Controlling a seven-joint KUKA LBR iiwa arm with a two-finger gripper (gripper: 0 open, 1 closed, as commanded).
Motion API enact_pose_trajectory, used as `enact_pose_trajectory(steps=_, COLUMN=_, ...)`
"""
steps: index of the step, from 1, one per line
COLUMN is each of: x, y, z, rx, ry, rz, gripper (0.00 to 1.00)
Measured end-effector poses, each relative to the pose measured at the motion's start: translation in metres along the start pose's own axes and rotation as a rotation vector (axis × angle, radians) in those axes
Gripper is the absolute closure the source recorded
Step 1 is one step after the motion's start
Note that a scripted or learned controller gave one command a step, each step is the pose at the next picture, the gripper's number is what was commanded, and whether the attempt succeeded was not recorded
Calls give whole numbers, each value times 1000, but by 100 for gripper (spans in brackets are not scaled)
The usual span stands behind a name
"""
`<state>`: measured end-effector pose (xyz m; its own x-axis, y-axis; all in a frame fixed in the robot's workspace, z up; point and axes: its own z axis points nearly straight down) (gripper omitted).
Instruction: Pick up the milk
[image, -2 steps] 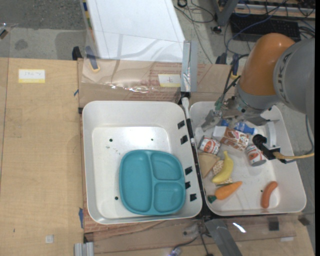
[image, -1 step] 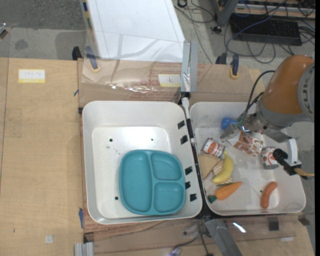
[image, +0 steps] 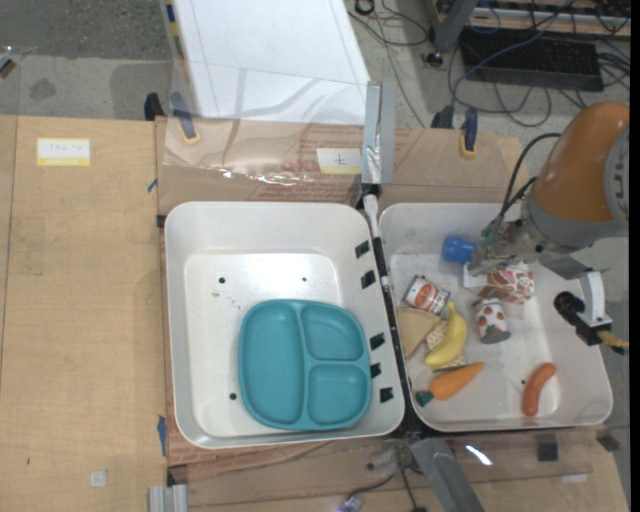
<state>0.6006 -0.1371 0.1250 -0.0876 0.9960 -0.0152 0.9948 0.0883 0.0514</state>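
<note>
The milk (image: 509, 282) is a small white carton with red print, lying on its side in the upper middle of the right bin (image: 580, 420). My gripper (image: 497, 252) hangs just above the carton's upper left end, between it and a blue cup (image: 458, 249). From this slant I cannot make out whether it touches the carton. The grey arm with its orange band (image: 598, 160) reaches in from the right and hides the bin's far right corner.
A white cup with red spots (image: 493, 321) stands just below the milk. A red can (image: 427, 296), a banana (image: 448, 340), a carrot (image: 452, 382) and a sausage (image: 537, 389) lie in the same bin. The left bin (image: 190, 300) holds a teal divided plate (image: 303, 364).
</note>
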Motion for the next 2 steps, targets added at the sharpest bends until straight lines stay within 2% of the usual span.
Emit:
enact_pose_trajectory(steps=1, x=2, y=3, z=-4, rx=-6, ry=0, rz=-4, gripper=0)
enact_pose_trajectory(steps=2, x=-44, y=-2, z=14, rx=5, ry=9, rz=68, gripper=0)
